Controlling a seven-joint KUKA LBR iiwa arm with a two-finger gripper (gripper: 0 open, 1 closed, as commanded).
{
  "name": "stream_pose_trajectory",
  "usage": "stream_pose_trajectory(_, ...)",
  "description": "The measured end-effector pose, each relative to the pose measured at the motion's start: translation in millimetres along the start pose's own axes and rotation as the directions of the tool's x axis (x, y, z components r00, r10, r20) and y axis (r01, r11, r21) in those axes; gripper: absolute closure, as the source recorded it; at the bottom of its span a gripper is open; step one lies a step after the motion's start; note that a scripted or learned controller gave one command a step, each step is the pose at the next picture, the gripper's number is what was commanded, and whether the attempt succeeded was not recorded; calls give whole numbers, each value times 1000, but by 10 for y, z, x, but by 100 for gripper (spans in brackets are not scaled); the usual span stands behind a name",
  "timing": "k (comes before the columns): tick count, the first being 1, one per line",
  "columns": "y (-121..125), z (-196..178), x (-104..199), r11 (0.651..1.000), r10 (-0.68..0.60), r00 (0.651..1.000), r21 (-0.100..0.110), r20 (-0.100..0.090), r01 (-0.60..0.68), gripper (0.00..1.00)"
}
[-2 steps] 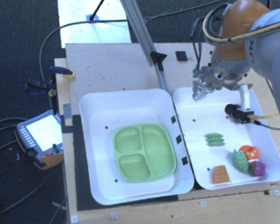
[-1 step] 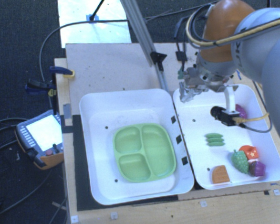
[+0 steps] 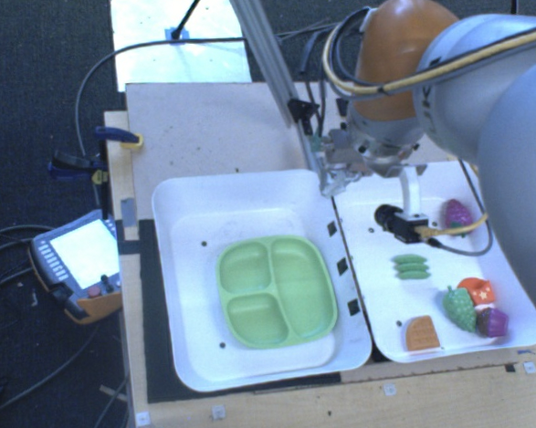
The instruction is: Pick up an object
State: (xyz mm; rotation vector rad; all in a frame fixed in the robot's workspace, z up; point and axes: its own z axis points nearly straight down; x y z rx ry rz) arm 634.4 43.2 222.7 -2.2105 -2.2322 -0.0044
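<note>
In the near corner of the right shallow white bin [image 3: 524, 335] lies a flat orange toy slice [image 3: 422, 333], its straight edge toward the near wall. Just right of it, 3 pieces bunch together and touch: a small purple toy piece [image 3: 492, 322], a bumpy green toy bunch [image 3: 458, 308] whose long axis tilts from far-left to near-right, and a round red toy tomato [image 3: 476, 289] behind them. The left shallow white bin [image 3: 186, 287] carries a light green plastic plate with 3 compartments [image 3: 276, 291], set flat, its longer side running roughly left to right. Farther back in the right bin, the green toy pea pods [image 3: 411, 265] lie with their long axis left to right, well apart from the near cluster. Beyond them a purple toy grape cluster [image 3: 457, 213] sits near the right wall. The gripper [image 3: 334, 178] hangs at the far end of the seam between the 2 bins, over no piece; whether it is spread or pressed together cannot be told. The grey arm [image 3: 492, 83] comes in from the right, orange band [image 3: 393, 44] uppermost, wrist bent downward.
</note>
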Motion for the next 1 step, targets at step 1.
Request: stream_pose_trajectory(1, 74, -17, 616, 1000, 0, 1000, -1, 0, 0, 100)
